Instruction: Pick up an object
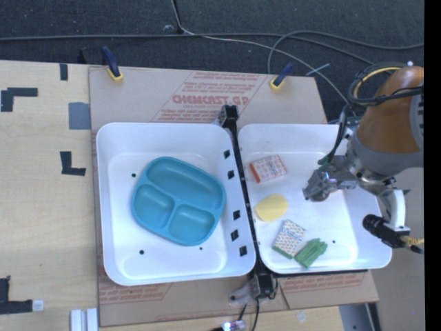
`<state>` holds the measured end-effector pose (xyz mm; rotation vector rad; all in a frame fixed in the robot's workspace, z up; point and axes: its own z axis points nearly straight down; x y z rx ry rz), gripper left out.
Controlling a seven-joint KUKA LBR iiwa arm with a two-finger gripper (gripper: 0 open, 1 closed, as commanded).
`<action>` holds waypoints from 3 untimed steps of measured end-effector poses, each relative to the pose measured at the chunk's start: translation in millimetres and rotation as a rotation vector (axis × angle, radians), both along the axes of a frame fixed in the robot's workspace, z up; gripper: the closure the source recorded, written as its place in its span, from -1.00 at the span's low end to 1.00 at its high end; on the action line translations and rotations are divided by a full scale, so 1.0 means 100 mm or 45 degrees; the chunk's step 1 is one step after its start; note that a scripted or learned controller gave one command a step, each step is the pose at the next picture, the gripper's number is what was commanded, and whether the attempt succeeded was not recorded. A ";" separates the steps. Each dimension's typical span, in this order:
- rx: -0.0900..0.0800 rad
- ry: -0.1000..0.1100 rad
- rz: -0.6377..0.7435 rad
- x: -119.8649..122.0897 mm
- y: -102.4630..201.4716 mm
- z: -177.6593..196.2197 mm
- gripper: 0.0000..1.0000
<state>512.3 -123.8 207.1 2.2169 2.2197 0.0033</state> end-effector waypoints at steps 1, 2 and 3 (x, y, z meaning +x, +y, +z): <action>0.004 0.005 0.008 0.09 0.56 0.11 1.00; 0.004 0.008 0.009 0.15 1.19 0.06 1.00; 0.004 0.009 0.009 0.18 1.83 0.03 1.00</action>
